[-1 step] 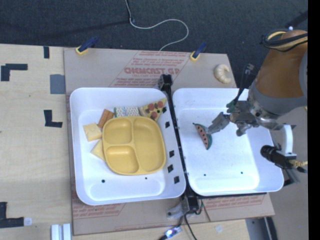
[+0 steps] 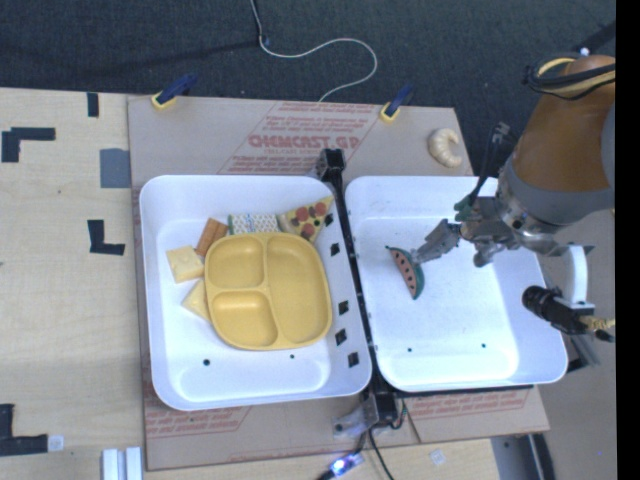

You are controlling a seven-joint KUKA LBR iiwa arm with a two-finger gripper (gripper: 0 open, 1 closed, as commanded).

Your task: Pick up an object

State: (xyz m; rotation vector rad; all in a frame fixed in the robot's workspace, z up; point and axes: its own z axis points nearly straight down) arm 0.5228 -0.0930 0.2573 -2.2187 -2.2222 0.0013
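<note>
**Claw low in the right bin, watermelon slice just beside it**

You have the grey two-finger gripper (image 2: 437, 246) down inside the shallow white right-hand bin (image 2: 480, 363), reaching in from the right with the arm's orange-banded wrist above it. The one loose item in that bin, a small toy watermelon slice with a red face and green rind (image 2: 409, 271), lies flat on the bin floor near the dividing wall, just at the tip of the claw. That makes it the natural target: it sits alone, with bare floor around it and nothing to knock aside.

One dark finger points toward the slice, but from this slanted angle you cannot tell whether the claw is spread or pressed together, nor whether it touches the toy. The slice appears to rest on the floor, not between the fingers, so judge it as not yet grasped.

The shallow white left-hand bin (image 2: 160, 268) is crowded by comparison: a yellow plastic divided plate (image 2: 268, 290) lies over several flat toy foods, tan crackers (image 2: 186, 264) among them, tucked at its edges. Those would be harder to pinch.
</note>
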